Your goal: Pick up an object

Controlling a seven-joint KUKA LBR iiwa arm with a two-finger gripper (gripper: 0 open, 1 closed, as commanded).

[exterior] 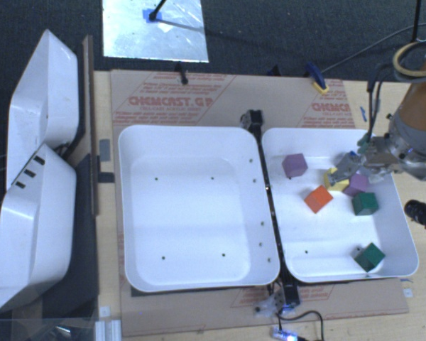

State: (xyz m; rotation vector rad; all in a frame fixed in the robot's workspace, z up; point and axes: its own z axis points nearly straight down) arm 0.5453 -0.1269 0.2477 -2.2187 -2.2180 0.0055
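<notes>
My gripper (351, 168) sits low over the yellow block (336, 182) at the right bin's (341, 270) two o'clock; jaws' state unclear, nothing lifted yet.

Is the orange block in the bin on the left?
No, the orange block lies in the right bin, near a purple block and two green blocks.

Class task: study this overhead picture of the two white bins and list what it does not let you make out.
1. Camera view: the small yellow block is mostly covered by the grey metal gripper.
2. The small light purple block is partly under it.
3. The jaws' stance is blurred.
4. The grey and orange arm is cut off by the right edge.
</notes>
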